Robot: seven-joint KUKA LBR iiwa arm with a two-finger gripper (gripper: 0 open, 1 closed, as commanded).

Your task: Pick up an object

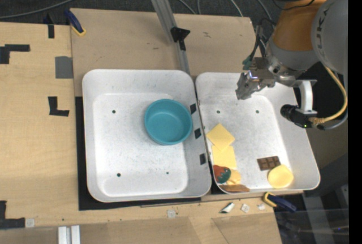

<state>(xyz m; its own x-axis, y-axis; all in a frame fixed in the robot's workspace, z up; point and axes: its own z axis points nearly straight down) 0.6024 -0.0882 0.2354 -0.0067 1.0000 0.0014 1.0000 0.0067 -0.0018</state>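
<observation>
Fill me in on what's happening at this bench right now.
A grey KUKA arm reaches in from the right, its gripper hanging over the far end of the right bin, with nothing seen between its fingers. That bin's near end has two yellow squares, a brown block, a yellow round piece and a red and green item. The left bin has a blue bowl. No pick is made yet.

Two bins sit side by side on the desk. The left bin holds a bowl toward its right side. The right bin holds small items at its near end, with the hand above its far end.
</observation>
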